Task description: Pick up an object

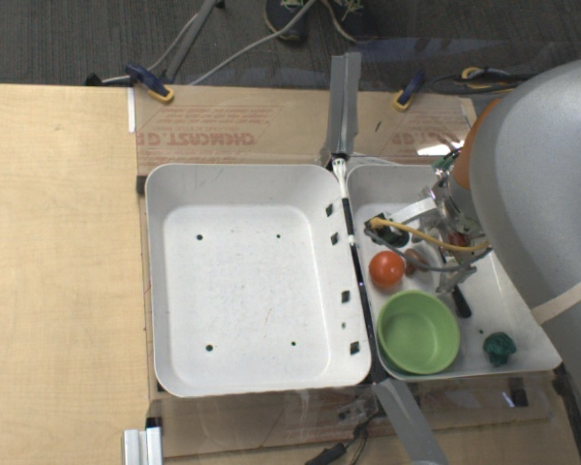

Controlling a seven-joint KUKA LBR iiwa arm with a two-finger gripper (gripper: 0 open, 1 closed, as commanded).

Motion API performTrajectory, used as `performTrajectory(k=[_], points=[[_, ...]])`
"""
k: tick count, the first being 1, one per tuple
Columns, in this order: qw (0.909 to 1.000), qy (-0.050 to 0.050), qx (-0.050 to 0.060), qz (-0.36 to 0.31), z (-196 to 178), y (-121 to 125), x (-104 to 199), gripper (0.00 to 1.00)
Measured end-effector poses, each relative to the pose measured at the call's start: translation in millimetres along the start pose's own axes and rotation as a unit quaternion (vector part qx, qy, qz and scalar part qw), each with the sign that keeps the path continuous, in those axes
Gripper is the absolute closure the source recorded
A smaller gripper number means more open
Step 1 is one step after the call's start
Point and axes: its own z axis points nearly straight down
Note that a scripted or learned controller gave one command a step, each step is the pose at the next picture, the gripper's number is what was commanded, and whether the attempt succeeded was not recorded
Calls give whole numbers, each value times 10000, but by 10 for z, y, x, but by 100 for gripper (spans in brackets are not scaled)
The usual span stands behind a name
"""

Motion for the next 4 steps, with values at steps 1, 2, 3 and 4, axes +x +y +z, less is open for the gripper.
performTrajectory(k=[1, 2, 3, 4], points=[[10000, 3, 3, 75, 5, -145, -953, 0], [9999, 0, 0, -104, -16, 254, -112, 0], [9999, 3, 5, 107, 1, -106, -469, 0], [9999, 11, -17, 122, -4, -115, -734, 0]])
